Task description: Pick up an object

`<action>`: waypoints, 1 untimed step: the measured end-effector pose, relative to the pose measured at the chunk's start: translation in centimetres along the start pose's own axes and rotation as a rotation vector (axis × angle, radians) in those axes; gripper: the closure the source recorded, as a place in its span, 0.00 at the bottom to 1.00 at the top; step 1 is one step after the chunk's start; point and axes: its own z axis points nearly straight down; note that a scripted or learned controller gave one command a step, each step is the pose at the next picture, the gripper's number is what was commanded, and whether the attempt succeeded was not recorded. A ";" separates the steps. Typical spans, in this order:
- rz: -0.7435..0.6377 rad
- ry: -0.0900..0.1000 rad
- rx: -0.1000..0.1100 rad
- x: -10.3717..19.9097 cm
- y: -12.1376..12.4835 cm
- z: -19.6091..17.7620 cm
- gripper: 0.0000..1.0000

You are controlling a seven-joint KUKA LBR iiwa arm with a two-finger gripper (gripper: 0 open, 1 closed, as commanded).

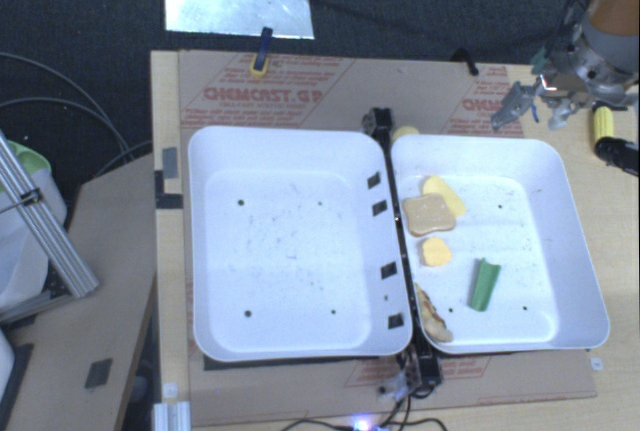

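Toast (428, 214) and green stick (484, 284) in right bin (560, 219)

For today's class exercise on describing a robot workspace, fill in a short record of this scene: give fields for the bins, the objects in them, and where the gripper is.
left bin: white, shallow, no objects seen inside
right bin: white, holds all the small items
items near divider: tan bread-like slice, yellow pieces, brownish item by the inner wall
green piece: apart from the others, toward the near edge
gripper: above the bench beyond the right bin's far edge, holding nothing visible
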 end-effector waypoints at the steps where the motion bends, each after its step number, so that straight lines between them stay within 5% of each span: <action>1: -0.010 0.006 0.007 11.5 -1.1 6.7 0.00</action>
